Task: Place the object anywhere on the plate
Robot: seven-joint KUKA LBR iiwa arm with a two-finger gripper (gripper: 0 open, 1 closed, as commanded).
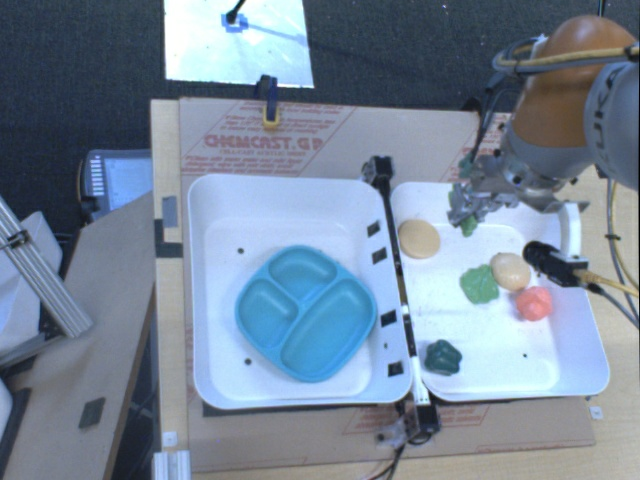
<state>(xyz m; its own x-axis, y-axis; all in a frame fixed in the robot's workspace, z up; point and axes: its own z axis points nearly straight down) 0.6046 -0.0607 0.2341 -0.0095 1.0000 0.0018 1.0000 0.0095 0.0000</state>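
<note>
Over the far-left part of the right bin [565, 368], pincer [466, 216] hangs low, pointing down, arm coming in from the right. Small green piece [468, 225] sits right at its tip. Can't tell whether the pincer is clenched on it or released, too small and partly hidden by the wrist. That piece is above the right bin's floor, just beside the tan round item [419, 238], and well apart from the plate.

Plate [300, 313]: blue, three compartments, lying flat in the left bin [225, 228], toward the near side, turned at a slant to the bin walls. Nothing on it.

Right bin contents:
- tan round item, near the divider, far half
- light green leafy lump [479, 284], mid bin
- beige egg-shaped item [510, 271], touching the leafy lump on its right
- pink-red item [533, 304], just beside the beige one, nearer the camera
- dark green lump [442, 357], near-left corner, close to the divider

Bins sit side by side, walls touching, on a cardboard sheet [260, 140] with red lettering. Yellow clamp [270, 116] on the sheet's far edge.
</note>
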